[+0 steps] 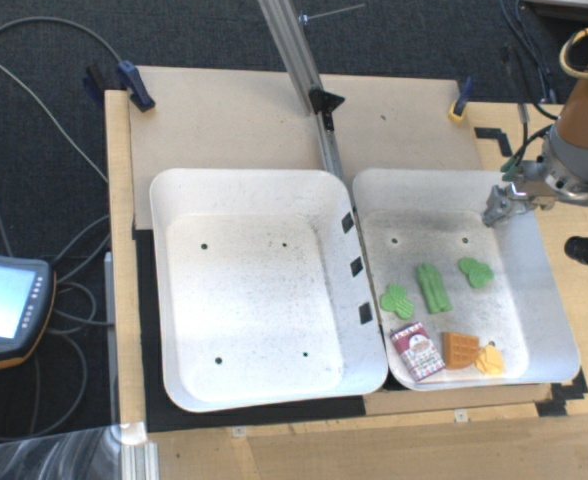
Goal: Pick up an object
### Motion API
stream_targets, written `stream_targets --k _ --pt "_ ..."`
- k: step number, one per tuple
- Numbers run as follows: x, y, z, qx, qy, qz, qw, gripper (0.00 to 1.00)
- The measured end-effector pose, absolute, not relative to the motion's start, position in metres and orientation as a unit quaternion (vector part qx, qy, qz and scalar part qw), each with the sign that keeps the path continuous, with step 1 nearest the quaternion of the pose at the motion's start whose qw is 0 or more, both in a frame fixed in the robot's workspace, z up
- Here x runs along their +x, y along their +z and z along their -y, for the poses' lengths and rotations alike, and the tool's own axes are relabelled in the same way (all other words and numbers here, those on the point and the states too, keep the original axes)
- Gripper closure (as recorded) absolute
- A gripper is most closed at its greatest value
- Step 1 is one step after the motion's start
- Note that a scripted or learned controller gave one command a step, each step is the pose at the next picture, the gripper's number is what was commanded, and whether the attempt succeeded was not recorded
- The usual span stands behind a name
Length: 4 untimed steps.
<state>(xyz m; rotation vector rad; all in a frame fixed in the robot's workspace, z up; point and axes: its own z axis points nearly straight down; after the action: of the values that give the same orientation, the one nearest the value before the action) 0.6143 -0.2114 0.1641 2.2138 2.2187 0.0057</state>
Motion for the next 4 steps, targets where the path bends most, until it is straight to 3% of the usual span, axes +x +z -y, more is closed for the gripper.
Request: stream_targets --k 1,2,4 --pt "0.616 0.219 0.212 0.706 0.002 -0.708 0.004 1.0" --pt "0.598 0.23 0.166 0.705 0.0005 -0.709 -0.002 1.0" --pt "0.574 0.249 0.062 0.705 0.0009 -0.71 -0.002 1.0"
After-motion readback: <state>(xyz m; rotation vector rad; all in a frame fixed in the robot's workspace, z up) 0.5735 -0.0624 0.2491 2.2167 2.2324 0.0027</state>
